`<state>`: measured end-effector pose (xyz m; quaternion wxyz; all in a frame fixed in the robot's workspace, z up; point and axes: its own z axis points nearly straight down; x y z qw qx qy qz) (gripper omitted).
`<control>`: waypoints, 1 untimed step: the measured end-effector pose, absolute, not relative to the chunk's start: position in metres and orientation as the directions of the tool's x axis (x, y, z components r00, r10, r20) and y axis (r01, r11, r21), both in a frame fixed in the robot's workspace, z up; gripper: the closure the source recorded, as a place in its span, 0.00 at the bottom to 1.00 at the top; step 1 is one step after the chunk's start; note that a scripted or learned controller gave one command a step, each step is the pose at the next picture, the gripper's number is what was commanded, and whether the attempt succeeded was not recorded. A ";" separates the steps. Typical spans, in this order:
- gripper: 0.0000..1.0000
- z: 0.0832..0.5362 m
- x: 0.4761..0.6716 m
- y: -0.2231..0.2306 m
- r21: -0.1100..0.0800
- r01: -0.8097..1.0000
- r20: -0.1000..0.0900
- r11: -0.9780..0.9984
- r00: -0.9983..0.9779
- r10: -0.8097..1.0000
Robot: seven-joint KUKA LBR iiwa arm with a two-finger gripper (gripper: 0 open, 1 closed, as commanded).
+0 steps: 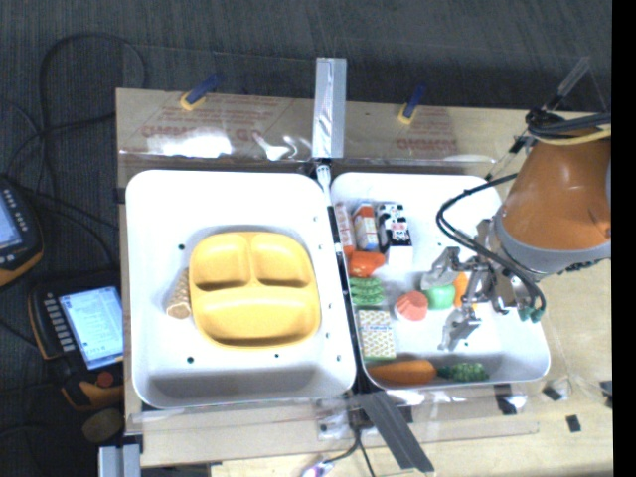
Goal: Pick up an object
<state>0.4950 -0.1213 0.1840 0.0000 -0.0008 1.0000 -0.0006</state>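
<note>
Toys crowd the right bin's (517,361) left side, while bare floor lies along its far-right part.

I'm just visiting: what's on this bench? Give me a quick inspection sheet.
Surface: two white bins, left bin and right bin, side by side.
Job's things: in the right bin, a carrot, red piece, green piece, small boxes.
Clutter: yellow tray in the left bin.
Grippers: gripper low over the right bin; grasp unclear.
Cables: black cable by the arm.
Surroundings: handheld screen on the floor at the left.
</note>
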 end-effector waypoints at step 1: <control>0.00 0.091 0.555 -0.146 -0.006 -0.025 -0.016 1.000 -1.000 -0.025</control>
